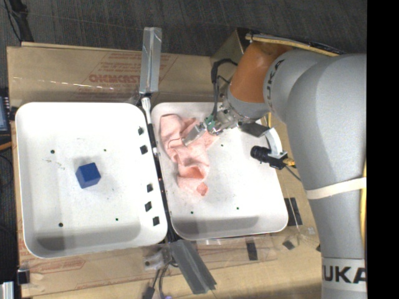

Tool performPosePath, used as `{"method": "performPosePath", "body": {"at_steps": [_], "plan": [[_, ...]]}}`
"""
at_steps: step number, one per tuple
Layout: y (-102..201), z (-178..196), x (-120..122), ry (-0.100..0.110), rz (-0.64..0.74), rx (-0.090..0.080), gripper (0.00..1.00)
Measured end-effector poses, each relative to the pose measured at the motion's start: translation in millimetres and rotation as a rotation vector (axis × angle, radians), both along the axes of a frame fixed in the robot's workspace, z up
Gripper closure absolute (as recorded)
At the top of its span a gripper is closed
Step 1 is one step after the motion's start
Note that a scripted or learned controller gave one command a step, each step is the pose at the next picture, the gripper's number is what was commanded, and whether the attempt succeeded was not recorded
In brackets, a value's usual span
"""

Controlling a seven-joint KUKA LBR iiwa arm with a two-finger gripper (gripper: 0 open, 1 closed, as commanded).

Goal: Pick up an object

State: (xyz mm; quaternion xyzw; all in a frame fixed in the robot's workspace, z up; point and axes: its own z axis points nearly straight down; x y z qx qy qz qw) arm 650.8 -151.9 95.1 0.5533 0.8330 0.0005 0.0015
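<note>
Cloth is what we are after: the pink cloth [186,149] lies crumpled in the right bin [249,220], its upper folds directly under and just left of the fingers [201,129], the rest trailing below them. We see the fingers low over that upper edge, seemingly touching fabric, but we cannot tell whether they are spread or closed (the metal tips blur into the folds). To do this step well, we judge, we should press into a raised ridge of cloth, not a flat patch, close fully, then lift straight up and slowly so the fabric does not slip out. Far to the fingers' left, a blue cube [88,174] sits in the left bin [37,242].
</note>
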Motion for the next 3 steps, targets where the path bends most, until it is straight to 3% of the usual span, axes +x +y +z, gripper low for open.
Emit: {"method": "performPosePath", "body": {"at_steps": [1,2,3], "plan": [[0.7,11.2,1.0,-0.001,0.003,0.001,1.00],[27.7,116.3,6.4,0.003,-0.026,0.001,1.00],[28.6,126.4,6.9,0.004,-0.020,0.000,1.00]]}}
